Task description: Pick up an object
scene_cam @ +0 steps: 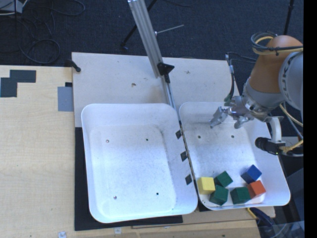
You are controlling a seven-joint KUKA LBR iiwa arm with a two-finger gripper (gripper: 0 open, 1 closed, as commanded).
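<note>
Over the right bin's far edge, the gripper hangs with fingers spread and nothing between them; the coloured blocks cluster well apart, toward the near edge.

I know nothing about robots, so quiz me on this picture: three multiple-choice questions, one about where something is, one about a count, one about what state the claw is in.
1. Where do the blocks lie?
A. near end of the right bin
B. middle of the left bin
C. on the wooden bench

2. How many green blocks are there?
A. one
B. three
C. five

3. What is the gripper doing?
A. carrying the blue block
B. open, holding nothing
C. clamped on the yellow block

Answers:
1 A: the blocks, like the yellow block, cluster at the right bin's near end.
2 B: the green blocks number three.
3 B: the gripper hangs open over the bin's far end, away from the blue block.
</note>
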